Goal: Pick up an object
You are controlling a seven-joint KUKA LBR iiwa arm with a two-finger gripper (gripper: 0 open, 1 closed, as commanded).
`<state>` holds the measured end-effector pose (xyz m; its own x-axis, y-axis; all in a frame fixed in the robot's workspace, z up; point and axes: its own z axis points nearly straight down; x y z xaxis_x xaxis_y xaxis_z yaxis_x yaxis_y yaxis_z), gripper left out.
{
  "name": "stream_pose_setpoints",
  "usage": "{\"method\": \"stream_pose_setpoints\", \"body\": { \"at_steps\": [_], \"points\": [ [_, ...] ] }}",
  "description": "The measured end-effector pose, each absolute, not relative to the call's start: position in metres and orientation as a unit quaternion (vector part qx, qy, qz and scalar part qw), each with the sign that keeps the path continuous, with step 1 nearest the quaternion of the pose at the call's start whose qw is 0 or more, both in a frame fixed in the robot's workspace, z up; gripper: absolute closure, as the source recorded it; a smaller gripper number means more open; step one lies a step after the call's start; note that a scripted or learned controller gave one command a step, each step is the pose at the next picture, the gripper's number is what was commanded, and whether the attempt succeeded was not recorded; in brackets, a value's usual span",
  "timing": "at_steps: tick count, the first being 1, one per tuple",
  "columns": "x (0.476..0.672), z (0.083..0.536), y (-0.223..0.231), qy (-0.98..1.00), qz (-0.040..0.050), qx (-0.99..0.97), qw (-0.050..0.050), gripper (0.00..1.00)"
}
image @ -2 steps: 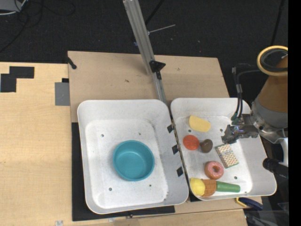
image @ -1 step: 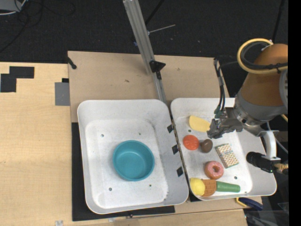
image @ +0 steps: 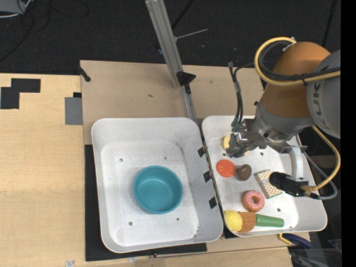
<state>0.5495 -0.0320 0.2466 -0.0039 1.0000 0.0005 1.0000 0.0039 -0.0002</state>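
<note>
The two-finger gripper (image: 239, 145) is lowered into the right white bin (image: 311, 218), beside a small yellow object (image: 227, 142). A round red-orange toy (image: 225, 168) and brown ball (image: 243, 172) lie just below. 1 teal bowl (image: 158, 189) sits in the left bin (image: 111, 143).

We see the left bin (image: 111, 143) mostly open, only a teal bowl (image: 158, 189) in its middle. Right bin (image: 317, 222) is crowded: red disc (image: 225, 168), brown ball (image: 243, 172), pink donut (image: 253, 201), green stick (image: 269, 221) close together, arm (image: 292, 88) overhanging its far end.
</note>
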Motion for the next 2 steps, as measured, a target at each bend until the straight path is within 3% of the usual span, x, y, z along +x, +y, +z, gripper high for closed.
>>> {"method": "stream_pose_setpoints", "body": {
  "at_steps": [2],
  "points": [
    [0.580, 0.230, 0.062, -0.708, 0.0006, -0.706, 0.001, 1.00]
  ]
}}
